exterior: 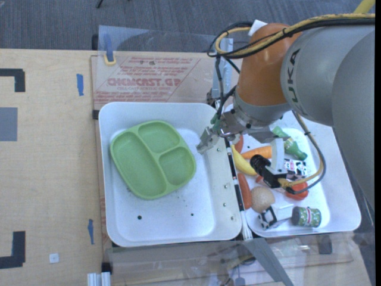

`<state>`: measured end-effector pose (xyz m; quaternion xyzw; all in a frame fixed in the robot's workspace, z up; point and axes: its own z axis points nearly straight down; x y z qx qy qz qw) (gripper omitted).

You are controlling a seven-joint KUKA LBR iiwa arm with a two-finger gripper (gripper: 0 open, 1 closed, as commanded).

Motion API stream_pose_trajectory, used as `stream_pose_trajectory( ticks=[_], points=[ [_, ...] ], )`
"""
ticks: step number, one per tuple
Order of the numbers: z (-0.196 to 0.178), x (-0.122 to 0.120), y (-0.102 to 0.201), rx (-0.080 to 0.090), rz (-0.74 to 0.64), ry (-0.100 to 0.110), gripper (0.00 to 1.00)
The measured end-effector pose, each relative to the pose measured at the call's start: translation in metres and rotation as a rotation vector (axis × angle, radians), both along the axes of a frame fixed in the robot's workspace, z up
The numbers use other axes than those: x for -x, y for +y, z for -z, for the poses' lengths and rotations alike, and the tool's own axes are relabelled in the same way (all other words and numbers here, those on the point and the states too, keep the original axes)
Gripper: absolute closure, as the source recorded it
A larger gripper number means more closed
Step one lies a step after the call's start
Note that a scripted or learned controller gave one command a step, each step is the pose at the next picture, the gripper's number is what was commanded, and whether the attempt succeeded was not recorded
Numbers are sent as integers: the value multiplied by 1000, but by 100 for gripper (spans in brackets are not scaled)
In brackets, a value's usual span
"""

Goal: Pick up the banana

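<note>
This looks like a robot lab, not a home. A big grey and orange robot arm [309, 64] with yellow cables [333, 21] reaches over a wooden tabletop [47, 159]. Black marks [13, 79] and bits of blue tape [80, 84] are stuck on the wood. The floor is grey carpet [59, 11].

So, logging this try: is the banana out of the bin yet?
No. The banana lies in the right bin among the other items, with the gripper beside it.
</note>
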<state>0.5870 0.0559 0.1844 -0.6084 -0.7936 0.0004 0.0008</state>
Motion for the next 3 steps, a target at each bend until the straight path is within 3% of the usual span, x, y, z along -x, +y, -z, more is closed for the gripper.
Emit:
stream_pose_trajectory(
  ticks=[1, 2, 3],
  points=[
    [43, 16, 36, 0, -169, -4, 0],
    [90, -26, 46, 0, -151, -4, 0],
    [83, -25, 48, -3, -152, 0, 100]
  ],
)
